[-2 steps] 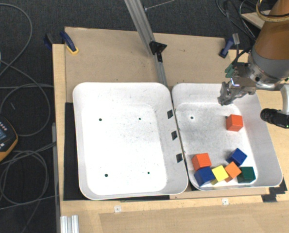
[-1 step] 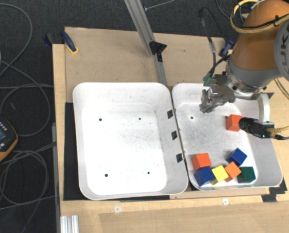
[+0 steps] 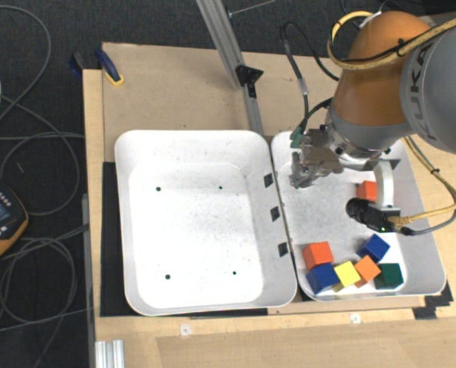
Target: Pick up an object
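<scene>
Nearest the camera, at the near edge of the right bin [image 3: 427, 228], sits a cluster of blocks: orange block [image 3: 316, 253], blue block [image 3: 322, 277], yellow block [image 3: 346, 273], a smaller orange block [image 3: 367, 267], a second blue block [image 3: 375, 247] and green block [image 3: 391, 274]. The tool [image 3: 303, 176] hangs over the far left part of that bin, well apart from the cluster; nothing is seen between its fingers, and whether they stand apart or together cannot be told. Judged step: approach, no grasp made. Next move calls for travel toward the near edge and descent onto one block. Left bin [image 3: 128, 205] lies beside.
</scene>
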Controlling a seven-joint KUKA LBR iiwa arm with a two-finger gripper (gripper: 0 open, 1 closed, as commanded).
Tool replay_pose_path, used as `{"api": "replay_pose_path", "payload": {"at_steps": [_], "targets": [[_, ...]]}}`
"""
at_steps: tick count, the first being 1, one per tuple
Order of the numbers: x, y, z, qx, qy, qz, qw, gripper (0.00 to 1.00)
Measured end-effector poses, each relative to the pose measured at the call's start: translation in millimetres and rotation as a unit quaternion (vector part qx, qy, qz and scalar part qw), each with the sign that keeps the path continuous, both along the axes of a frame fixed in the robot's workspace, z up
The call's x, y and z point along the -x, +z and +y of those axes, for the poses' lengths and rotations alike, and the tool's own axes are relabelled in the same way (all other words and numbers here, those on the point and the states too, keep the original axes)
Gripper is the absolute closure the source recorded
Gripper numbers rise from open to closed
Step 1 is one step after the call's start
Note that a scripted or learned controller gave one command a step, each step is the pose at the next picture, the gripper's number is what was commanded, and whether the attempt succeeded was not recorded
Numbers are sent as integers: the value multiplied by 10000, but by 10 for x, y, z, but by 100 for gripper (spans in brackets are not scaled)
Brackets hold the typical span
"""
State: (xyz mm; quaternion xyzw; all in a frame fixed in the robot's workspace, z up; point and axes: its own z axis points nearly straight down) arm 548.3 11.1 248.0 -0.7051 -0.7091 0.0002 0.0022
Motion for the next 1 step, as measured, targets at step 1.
{"api": "replay_pose_path", "payload": {"at_steps": [1], "targets": [[78,-120,511,0,3,2,10000,100]]}}
